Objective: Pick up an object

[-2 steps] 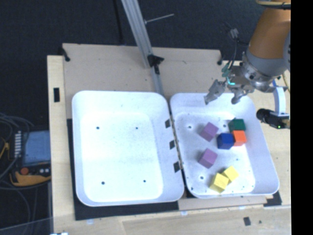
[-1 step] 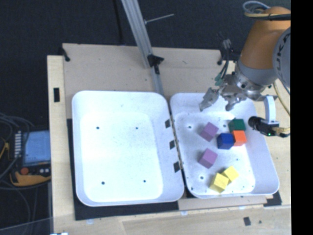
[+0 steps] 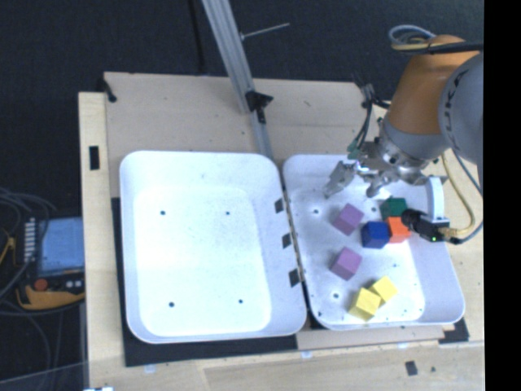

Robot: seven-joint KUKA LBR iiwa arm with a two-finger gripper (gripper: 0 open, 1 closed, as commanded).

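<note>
A slanted overhead view of a pale wooden worktop [image 3: 187,104] carrying two shallow white bins side by side. No brand names, labels or readable writing can be made out anywhere in the frame.

The left bin [image 3: 203,243] fills the centre-left of the frame; only a few small dark dots mark its floor. The right bin [image 3: 313,218] sits just beside it at centre-right and holds a loose group of small blocks. An upper purple block [image 3: 349,217] lies near the bin's middle, with a lower purple block [image 3: 347,261] below it. To the right, a blue block [image 3: 375,234] touches an orange block [image 3: 398,229], and a green block [image 3: 395,207] sits just above them, partly covered by the gripper's hardware. Two yellow blocks [image 3: 374,296] lie close together near the bin's lower edge.

The grey arm [image 3: 423,96] with its orange band enters from the upper right, cut off by the frame's edge. Its gripper [image 3: 356,182] hangs over the upper part of the right bin, above the upper purple block. The two silvery fingers [image 3: 337,178] stand spread apart with nothing between them.

A grey metal pole [image 3: 234,55] runs diagonally from the top of the frame down to the gap between the bins. At the far left, a blue box [image 3: 61,247] and tangled cables lie off the worktop, too dim to identify further.
</note>
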